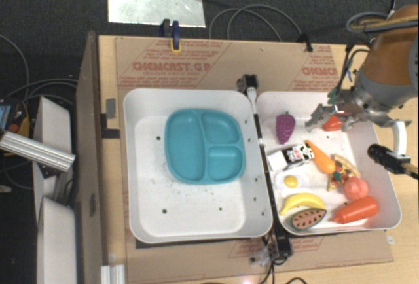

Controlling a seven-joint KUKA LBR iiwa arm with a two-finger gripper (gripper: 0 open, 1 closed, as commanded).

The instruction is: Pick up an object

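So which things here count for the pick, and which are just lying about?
For the pick:
gripper, low over the right bin
red item at the gripper
grapes
carrot
banana
watermelon slice
egg

Lying about:
left bin
blue plate
clamp
cables

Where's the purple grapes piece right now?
The purple grapes lie in the right bin, near its upper left corner by the divider, above the black-and-white carton and left of the hand.
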